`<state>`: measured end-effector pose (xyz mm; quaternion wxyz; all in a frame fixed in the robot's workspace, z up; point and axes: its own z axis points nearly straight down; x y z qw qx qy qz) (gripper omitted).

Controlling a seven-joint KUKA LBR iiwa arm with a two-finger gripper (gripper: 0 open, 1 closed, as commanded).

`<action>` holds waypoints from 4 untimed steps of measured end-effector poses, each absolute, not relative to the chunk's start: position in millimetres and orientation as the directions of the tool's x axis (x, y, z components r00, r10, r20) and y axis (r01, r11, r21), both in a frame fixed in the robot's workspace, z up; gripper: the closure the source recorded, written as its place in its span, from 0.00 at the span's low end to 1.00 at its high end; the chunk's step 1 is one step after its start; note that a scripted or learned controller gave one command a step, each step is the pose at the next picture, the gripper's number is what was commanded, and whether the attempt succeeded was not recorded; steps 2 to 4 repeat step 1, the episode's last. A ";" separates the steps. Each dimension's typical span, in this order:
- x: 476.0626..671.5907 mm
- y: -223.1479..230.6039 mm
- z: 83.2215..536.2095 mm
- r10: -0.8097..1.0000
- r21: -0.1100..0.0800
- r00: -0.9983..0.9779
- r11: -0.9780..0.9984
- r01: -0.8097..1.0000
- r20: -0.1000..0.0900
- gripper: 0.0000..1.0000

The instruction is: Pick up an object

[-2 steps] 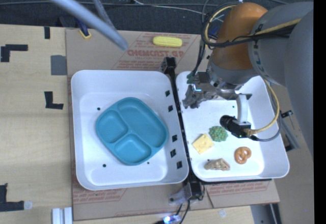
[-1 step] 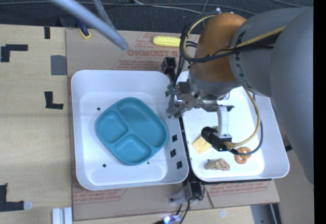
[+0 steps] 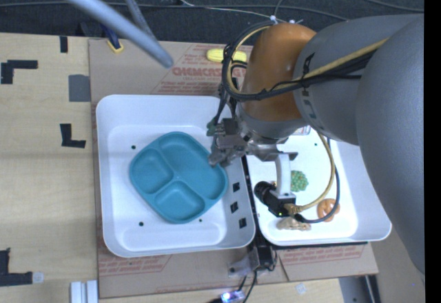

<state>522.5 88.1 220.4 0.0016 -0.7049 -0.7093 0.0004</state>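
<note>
Brown cardboard [image 3: 138,60] covers the bench, with two white bins side by side at the frame's centre. The grey arm [image 3: 372,88] fills the right side and reaches down over the wall where the bins meet. The left bin [image 3: 110,157] holds a blue divided plate [image 3: 172,178], lying flat. The gripper [image 3: 222,150] sits at the plate's right rim, touching or just above it; I cannot tell which, nor whether the jaws are spread or pressed together. In the right bin [image 3: 358,184], lower right of the gripper, lie a small green piece [image 3: 298,180] and a tan scrap [image 3: 295,224].
</note>
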 end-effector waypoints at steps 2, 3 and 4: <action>523.2 85.1 219.6 1.000 -0.003 -0.002 0.002 1.000 0.000 0.00; 523.2 85.1 219.6 1.000 -0.003 -0.002 0.002 1.000 0.000 0.00; 523.2 85.1 219.6 1.000 -0.003 -0.002 0.002 1.000 0.000 0.00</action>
